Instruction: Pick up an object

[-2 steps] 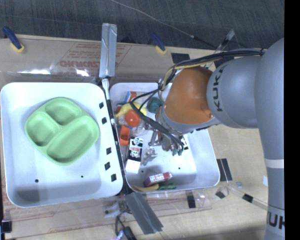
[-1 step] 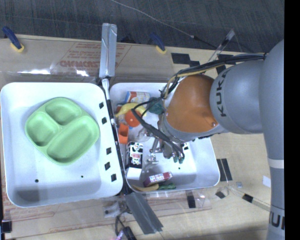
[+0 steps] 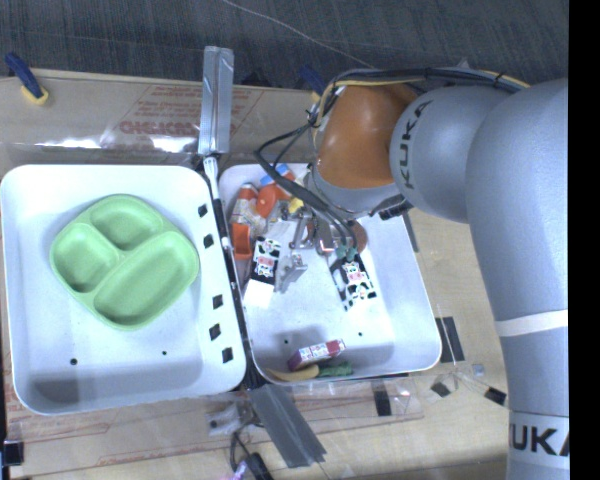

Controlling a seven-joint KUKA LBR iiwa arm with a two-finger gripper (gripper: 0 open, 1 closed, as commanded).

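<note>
Left bin [image 3: 20, 268]: green divided plate [image 3: 125, 258] untouched. Right bin [image 3: 420, 338]: gripper [image 3: 315, 248] low among clutter – jaw state cannot be told. Cow-patterned packet [image 3: 267, 260] just left of it, on the floor – nothing lifted yet.

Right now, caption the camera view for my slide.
KUKA arm lowers its tool into the cluttered right bin; green divided plate sits in the left bin.

A green divided plate [image 3: 125, 259] lies in the left white bin [image 3: 20, 368], seemingly flat.
</note>
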